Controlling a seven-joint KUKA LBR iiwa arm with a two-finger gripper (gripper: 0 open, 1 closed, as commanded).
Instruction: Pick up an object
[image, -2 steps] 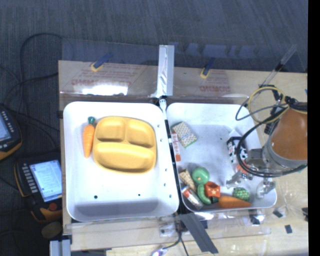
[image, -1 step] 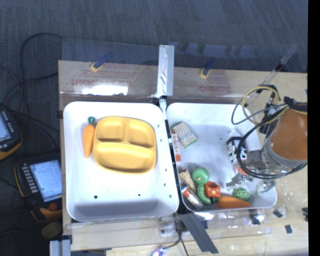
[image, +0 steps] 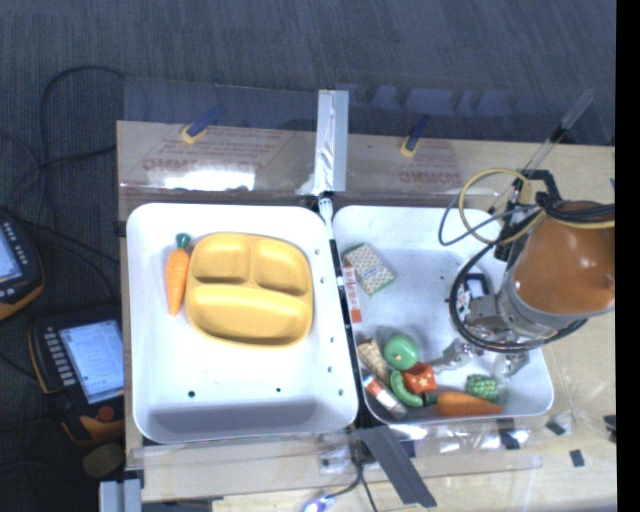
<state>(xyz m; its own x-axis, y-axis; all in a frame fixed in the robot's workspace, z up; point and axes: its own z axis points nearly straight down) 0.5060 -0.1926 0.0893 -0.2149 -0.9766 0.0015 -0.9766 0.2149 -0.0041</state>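
Camera view looks down on the gripper (image: 487, 358), which hangs low in the right bin (image: 420, 300), under the orange band of the arm (image: 560, 265); whether the jaws are open or closed I cannot tell, because the wrist covers them from above. Around the gripper, toward 8 o'clock from it, the toys lie in a heap at the bin's near edge, probably because they slid there together; a green apple (image: 402, 351), a small red piece (image: 420, 379), an orange carrot (image: 468, 404) and a small green block (image: 482, 386) just below the gripper. I judge one of these is the thing to pick; none is seen between the fingers. At 10 o'clock, well apart, lies a patterned square packet (image: 369, 268). In the left bin (image: 150, 380) sits a yellow divided tray (image: 249, 287), with a second carrot (image: 177, 278) touching its 9 o'clock side.
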